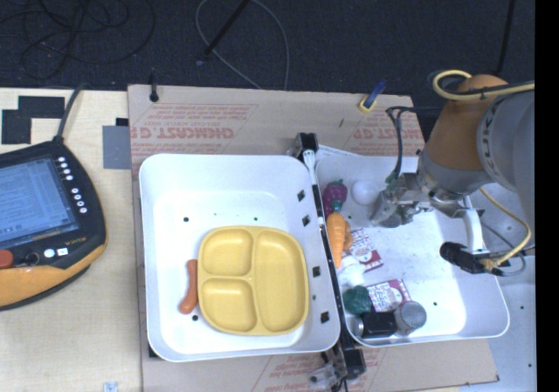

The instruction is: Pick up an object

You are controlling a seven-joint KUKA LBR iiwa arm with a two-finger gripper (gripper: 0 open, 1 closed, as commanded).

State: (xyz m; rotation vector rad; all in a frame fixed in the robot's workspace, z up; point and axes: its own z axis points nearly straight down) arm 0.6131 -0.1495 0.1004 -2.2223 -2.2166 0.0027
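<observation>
End effector over right bin

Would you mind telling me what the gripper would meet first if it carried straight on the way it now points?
The gripper points left, so it would probably meet the white ball first, then the purple toy; depth is unclear.

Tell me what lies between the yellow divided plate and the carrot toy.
In the camera view, between the yellow plate and the carrot lie bare white floor of the left bin and the bins' adjoining walls with black clips.
</observation>
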